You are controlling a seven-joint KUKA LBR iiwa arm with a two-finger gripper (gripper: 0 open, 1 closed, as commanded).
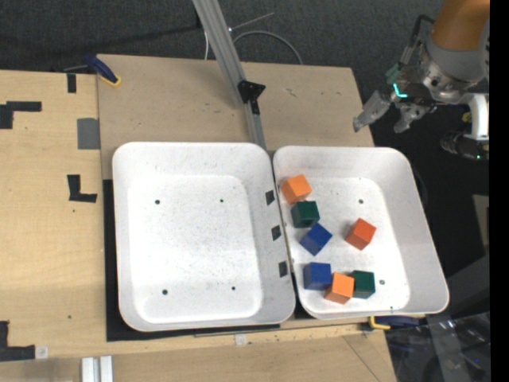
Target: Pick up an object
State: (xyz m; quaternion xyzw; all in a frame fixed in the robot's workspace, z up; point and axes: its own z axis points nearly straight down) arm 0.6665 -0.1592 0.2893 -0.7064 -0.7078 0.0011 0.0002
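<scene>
Several small cubes lie in the right bin: an orange one at the upper left, a dark green one just below it, a blue one, a red-orange one, then a blue one, an orange one and a dark green one near the front. My gripper hangs above the bench beyond the right bin's far right corner, well apart from the cubes. Its fingers are spread open with nothing between them.
The left bin sits beside the right one. A slanted metal pole runs from the top down to the gap between the bins. Black tape marks and a blue-yellow clamp lie on the wooden bench at left.
</scene>
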